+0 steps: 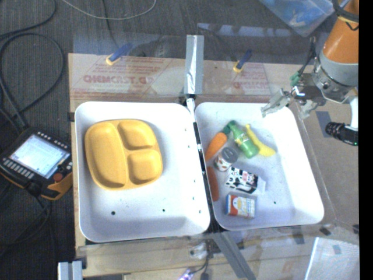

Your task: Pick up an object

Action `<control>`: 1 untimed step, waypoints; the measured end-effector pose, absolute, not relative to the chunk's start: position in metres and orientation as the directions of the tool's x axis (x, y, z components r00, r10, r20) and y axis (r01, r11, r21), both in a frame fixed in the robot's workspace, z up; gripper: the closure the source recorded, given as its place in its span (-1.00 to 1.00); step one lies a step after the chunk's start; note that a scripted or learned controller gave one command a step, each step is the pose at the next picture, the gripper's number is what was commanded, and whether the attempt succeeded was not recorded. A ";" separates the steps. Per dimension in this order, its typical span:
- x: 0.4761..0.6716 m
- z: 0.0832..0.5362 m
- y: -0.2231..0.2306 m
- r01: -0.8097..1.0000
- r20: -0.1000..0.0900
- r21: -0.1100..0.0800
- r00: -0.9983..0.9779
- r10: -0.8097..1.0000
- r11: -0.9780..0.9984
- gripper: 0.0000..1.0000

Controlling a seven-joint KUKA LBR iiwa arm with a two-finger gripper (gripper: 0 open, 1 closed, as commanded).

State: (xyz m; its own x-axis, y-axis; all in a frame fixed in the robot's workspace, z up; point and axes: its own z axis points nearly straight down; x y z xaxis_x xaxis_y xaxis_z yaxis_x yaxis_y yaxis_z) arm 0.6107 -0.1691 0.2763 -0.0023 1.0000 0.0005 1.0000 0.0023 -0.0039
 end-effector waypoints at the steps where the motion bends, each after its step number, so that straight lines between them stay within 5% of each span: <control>1: 0.551 0.132 -0.188 0.985 0.002 -0.003 -0.172 0.985 0.172 -1.00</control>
State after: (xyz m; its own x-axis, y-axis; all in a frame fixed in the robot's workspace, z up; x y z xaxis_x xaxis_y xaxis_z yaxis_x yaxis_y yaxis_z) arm 0.5511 -0.1877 0.1321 -0.1725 0.9850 0.0021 0.9850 0.1725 -0.0032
